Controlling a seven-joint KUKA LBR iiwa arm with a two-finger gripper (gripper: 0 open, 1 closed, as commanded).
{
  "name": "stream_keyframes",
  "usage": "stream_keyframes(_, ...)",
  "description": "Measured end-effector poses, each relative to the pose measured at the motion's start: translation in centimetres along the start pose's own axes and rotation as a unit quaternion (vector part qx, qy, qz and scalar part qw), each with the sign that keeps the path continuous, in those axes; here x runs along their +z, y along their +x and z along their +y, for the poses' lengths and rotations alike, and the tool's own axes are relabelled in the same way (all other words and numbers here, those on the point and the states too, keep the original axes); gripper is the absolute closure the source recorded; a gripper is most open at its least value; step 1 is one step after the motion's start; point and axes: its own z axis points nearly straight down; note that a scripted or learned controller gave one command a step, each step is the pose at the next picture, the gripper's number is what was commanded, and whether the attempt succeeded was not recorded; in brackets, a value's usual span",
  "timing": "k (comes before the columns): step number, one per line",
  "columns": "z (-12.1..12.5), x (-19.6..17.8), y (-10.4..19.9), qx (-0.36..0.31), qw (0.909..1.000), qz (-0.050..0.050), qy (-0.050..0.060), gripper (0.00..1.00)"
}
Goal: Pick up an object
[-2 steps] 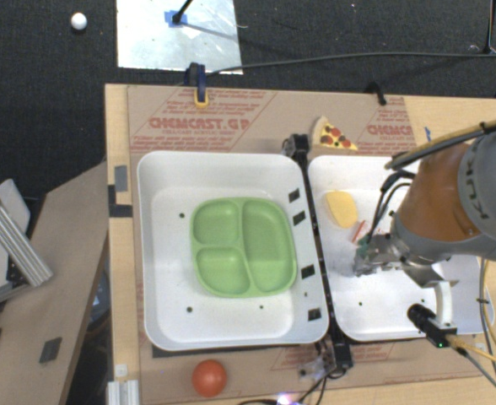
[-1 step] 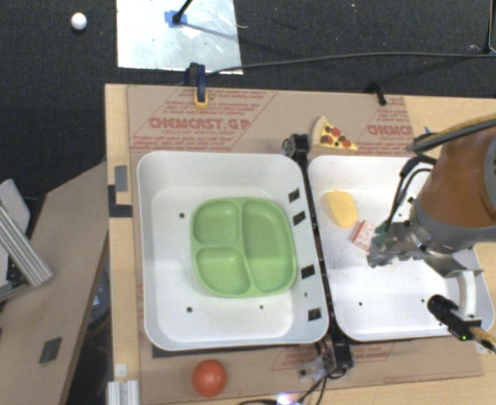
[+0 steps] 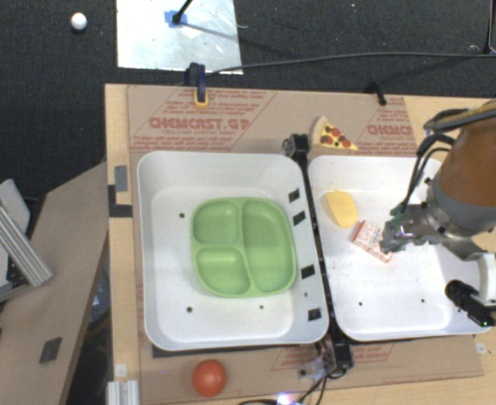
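One gripper (image 3: 389,241) low in right bin (image 3: 400,315), touching pink packet (image 3: 369,239)

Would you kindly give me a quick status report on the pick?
Gripper down in right bin, at pink packet. Yellow block just beside. No grasp confirmed.

This is a robotics lab, not a home: two shallow white bins (image 3: 231,332) sit side by side on a bench covered with brown sheeting printed CHEMCAST (image 3: 199,125). A grey and orange industrial arm (image 3: 476,180) reaches over them, cables (image 3: 358,57) trail across dark carpet, and an aluminium frame rail (image 3: 12,243) stands at the left.
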Motion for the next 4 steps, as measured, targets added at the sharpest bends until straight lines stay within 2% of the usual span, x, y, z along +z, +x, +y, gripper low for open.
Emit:
stream_keyframes(1,1.5,-1.3,4.9,-0.002,1.0,0.001,0.002,1.0)
stream_keyframes(2,1.7,-1.5,9.8,-0.003,1.0,0.002,0.003,1.0)
stream_keyframes(3,2.9,-0.6,15.2,-0.003,1.0,0.001,0.003,1.0)
stream_keyframes(4,4.7,-1.1,19.5,-0.002,1.0,0.002,0.002,1.0)
